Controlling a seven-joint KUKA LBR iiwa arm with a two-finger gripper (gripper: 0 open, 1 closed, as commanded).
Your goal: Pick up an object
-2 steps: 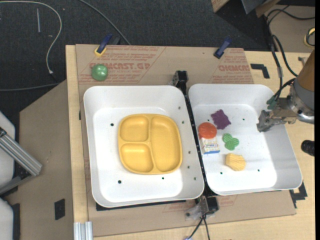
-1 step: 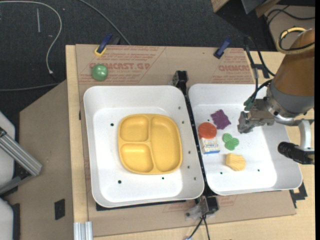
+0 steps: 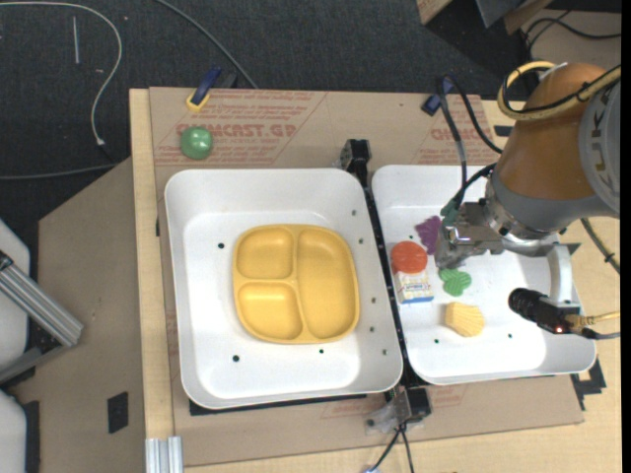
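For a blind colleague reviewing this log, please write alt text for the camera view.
The gripper hangs over the right bin, above purple, orange, green and yellow toys. The left bin holds a yellow divided plate.

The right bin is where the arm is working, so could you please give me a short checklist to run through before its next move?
1. Objects to pick are in the right bin: ok. An orange item, a purple piece, a green piece, a yellow piece and a small carton.
2. Claw over the objects: ok, it hangs between the purple and green pieces.
3. Something held in the claw: cannot tell, the wrist hides it.
4. Objects spaced for a clean grasp: not ok, the orange item touches the carton.
5. Yellow divided plate in the left bin, away from the arm: ok.
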